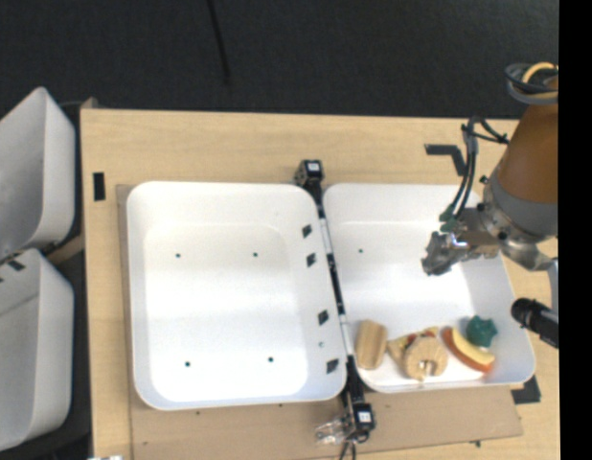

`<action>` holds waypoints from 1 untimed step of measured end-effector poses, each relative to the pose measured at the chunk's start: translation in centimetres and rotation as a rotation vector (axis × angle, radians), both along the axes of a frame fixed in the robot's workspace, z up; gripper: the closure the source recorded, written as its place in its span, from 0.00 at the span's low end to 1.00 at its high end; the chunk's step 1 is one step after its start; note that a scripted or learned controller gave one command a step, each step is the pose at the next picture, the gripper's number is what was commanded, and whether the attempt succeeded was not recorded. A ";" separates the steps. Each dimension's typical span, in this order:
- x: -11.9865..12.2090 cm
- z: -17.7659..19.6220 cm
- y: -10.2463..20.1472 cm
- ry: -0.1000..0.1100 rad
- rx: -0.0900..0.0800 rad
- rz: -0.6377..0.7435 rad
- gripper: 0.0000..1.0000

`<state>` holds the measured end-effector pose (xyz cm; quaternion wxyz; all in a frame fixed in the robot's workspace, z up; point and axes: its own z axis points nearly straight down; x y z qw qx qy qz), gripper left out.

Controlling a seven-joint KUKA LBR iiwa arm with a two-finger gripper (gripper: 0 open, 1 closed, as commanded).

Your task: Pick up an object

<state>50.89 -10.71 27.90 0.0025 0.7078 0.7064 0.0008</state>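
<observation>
Near edge of the desk (pixel 219 132): a small metal clip (pixel 336 431) sits at the foot of the seam between the two bins, just below a black bracket (pixel 359 414) that appears to tie the bins together.

Right bin (pixel 392 209), near wall: the candidates for my task lie in a row along this wall, all close together. From the seam outward they are a tan wooden block (pixel 371 343), a pale wooden toy piece with a peg (pixel 420 355), a slice-shaped toy with a red rim (pixel 467 350), and a small green piece (pixel 482 330) touching the slice's far side. Their crowding against the wall suggests any approach must come from above or from the bin's open middle, since the wall blocks the near side.

Left bin (pixel 219 286): a shallow white tray beside the right one, sharing the seam and its row of black clips.

Right bin, middle: my pincer (pixel 440 254) hangs over bare white floor, well apart from the row of objects and farther from the camera than they are. Nothing lies between its tips; whether they are apart or together I cannot tell at this resolution. I judge the grasp not yet begun: I would have to travel toward the near wall and descend on one piece.

Far right: my orange band (pixel 531 156) rises above the wrist, with cables looping past it.

Far seam end: a second black bracket (pixel 309 172) pins the bins.
</observation>
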 end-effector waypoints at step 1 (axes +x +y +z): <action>-1.9 0.3 2.0 0.003 0.002 0.005 1.00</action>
